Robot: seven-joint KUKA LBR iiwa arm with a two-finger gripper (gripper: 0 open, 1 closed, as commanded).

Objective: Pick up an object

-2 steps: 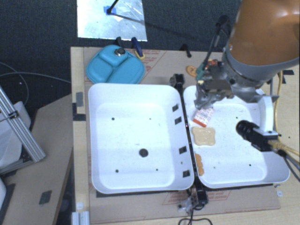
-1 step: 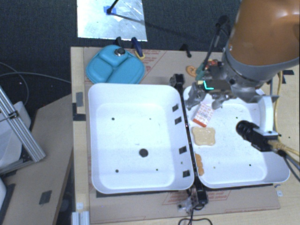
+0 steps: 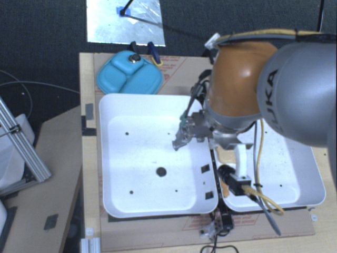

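My gripper (image 3: 180, 139) hangs over the right part of the left white bin (image 3: 113, 141), close to the wall between the two bins. It points down and to the left, and nothing shows in it. A dark round spot (image 3: 161, 171) lies on the left bin's floor, below and left of the gripper and apart from it. The arm's large grey and orange body covers much of the right bin (image 3: 308, 178), hiding what lies there.
A blue moulded tray (image 3: 129, 74) sits on the bench behind the left bin. A shiny sheet (image 3: 124, 15) lies farther back. Small dark dots mark the left bin's floor. Metal framing (image 3: 21, 152) stands at the left.
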